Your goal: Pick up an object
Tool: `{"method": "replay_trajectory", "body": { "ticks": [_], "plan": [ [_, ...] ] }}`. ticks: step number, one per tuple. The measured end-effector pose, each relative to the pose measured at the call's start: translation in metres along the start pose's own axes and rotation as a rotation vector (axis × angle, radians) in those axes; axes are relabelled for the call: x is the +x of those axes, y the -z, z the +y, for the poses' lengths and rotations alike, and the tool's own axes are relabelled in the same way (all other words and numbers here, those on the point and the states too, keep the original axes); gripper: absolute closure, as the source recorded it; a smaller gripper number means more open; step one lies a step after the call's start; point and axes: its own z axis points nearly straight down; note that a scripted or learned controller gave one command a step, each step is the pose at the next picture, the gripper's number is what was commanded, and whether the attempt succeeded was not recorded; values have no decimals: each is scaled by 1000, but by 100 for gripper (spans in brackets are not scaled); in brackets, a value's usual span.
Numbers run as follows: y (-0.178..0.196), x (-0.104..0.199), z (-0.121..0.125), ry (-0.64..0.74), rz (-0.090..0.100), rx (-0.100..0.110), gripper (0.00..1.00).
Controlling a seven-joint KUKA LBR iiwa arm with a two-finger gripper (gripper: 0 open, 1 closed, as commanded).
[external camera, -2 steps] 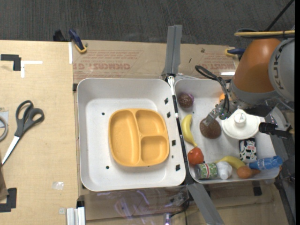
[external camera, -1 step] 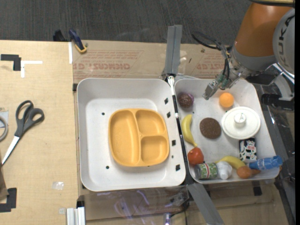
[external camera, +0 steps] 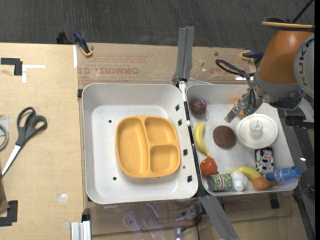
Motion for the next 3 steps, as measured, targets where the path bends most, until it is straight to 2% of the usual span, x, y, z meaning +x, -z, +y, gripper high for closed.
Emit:
{"method": "replay_trajectory", "body": {
  "ticks": [1, 2, 3],
  "plan": [
    [103, 7, 54, -36, -2, -2, 100],
    [96, 68, 50, -135, 2, 0, 100],
    [26, 54, -37, -105, 1, 1, 100]
  ]
}}
